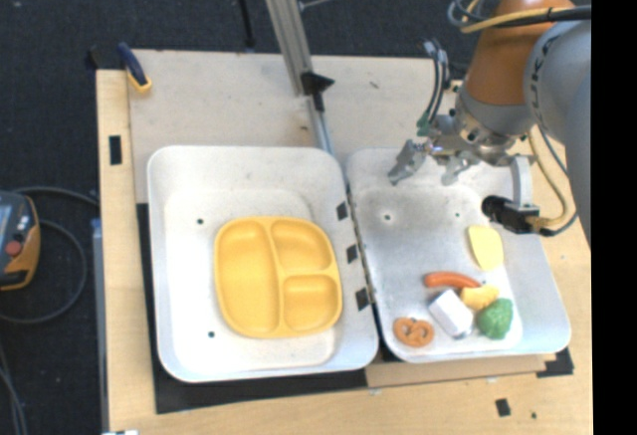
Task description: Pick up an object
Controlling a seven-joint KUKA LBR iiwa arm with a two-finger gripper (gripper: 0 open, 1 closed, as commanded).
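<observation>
toys: pretzel (pixel 413 330) | white block (pixel 450 313) | broccoli (pixel 496 318) | carrot (pixel 451 280) | right bin's near corner

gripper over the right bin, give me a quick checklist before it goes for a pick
1. Gripper holds nothing: ok, its fingers hang spread above bare bin floor.
2. Items inside the shallow white right bin: ok, clustered at its near end.
3. Gripper above a target: not ok, the cluster lies well toward the near end.
4. Pale yellow flat piece free of neighbours: ok.
5. Orange carrot-shaped piece free of neighbours: cannot tell, the white block sits close.
</observation>
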